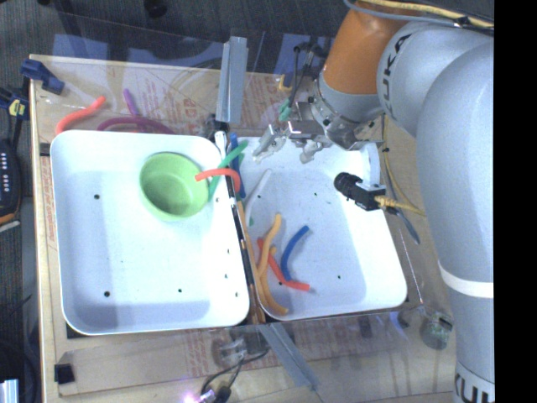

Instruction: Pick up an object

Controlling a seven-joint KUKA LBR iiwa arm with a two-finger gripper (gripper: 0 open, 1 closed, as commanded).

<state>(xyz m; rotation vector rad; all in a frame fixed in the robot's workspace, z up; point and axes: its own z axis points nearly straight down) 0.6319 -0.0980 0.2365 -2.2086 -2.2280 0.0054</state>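
Claw (289,143) hovering over right bin (369,259) far edge, fingers spread, gripping nothing. Green bowl (174,185) sitting in left bin (109,267). Blue tube (294,250) lying in right bin.

Bright, even overhead light on the white bins (126,300), soft shadows, slight overall blur.

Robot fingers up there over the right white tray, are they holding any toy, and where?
Nothing. The metal fingers of the gripper hang spread over the right white bin's far edge with nothing between them.
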